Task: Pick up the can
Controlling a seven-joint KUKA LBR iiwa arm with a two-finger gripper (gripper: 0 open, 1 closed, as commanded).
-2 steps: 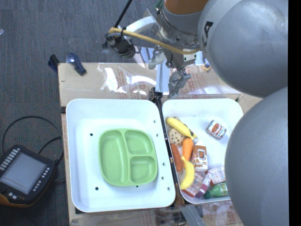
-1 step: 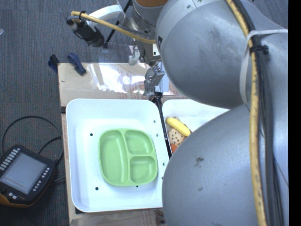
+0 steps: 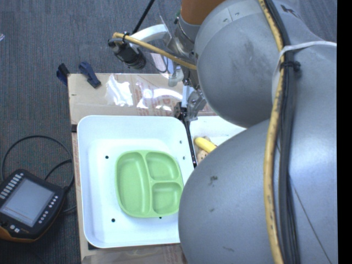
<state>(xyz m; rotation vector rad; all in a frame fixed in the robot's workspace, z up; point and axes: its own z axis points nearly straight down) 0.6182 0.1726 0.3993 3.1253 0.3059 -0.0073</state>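
arm [image 3: 264, 120]: seen from above, entering from the right, its bulky grey links taking up the right half of the view
orange band [image 3: 206, 4]: seen at the top, above the wrist
cable [image 3: 273, 109]: yellow, run along the grey links
wrist: angled toward the upper middle

A green divided tray [image 3: 149, 183] lies in the left white bin [image 3: 93, 142], toward its right side, and a yellow banana [image 3: 205, 144] lies just past its right edge.
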